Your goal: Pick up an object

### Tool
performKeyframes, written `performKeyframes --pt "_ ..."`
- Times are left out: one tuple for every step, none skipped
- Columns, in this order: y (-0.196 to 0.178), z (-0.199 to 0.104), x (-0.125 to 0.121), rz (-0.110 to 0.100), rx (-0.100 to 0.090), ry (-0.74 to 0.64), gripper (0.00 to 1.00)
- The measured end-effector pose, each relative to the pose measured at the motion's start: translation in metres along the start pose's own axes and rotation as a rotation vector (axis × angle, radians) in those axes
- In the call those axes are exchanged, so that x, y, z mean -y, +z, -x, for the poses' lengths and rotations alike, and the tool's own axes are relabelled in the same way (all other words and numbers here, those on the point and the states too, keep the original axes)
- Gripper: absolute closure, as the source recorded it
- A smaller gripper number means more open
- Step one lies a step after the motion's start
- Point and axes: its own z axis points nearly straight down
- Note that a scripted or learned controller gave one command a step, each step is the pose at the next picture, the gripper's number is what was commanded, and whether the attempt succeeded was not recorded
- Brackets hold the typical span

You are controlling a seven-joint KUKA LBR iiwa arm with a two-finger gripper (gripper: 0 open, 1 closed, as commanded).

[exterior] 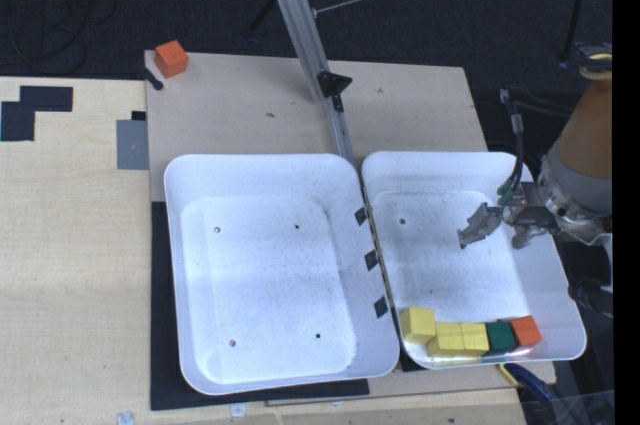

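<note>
A row of small blocks lies along the near edge of the right bin [440,183]: a yellow block [418,322], two more yellow blocks [461,339], a green block [500,336] and an orange-red block [525,330]. My gripper [502,230] hangs over the right side of that bin, well above the row and farther back. Its two fingers stand apart, open, with nothing between them. The grey arm with its orange band [590,128] comes in from the right.
The left bin [200,183] sits beside the right one, with black clips [371,259] along the shared rim. A slanted metal rail [300,23] runs down to the bins' back junction. An orange cube [171,58] rests on the bench at the back left.
</note>
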Motion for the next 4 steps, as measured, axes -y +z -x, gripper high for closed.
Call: performKeyframes --pt "-0.001 0.055 0.032 -0.003 0.001 -0.003 0.00" --pt "0.095 0.031 0.012 -0.009 -0.004 -0.010 0.00" --pt "0.152 -0.004 0.032 0.004 0.002 -0.008 0.00" --pt "0.150 -0.035 0.030 0.007 0.003 -0.008 0.00"
